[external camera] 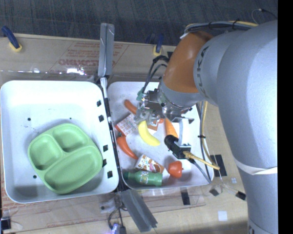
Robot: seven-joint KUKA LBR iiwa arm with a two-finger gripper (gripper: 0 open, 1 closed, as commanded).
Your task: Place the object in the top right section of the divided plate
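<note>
While its finger state cannot be told, gripper (147, 112) just above banana (149, 134) in right bin (203, 178).

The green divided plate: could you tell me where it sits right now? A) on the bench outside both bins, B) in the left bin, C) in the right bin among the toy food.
B: the green divided plate lies on the floor of the left bin, apart from the banana and other items in the right bin.
</note>
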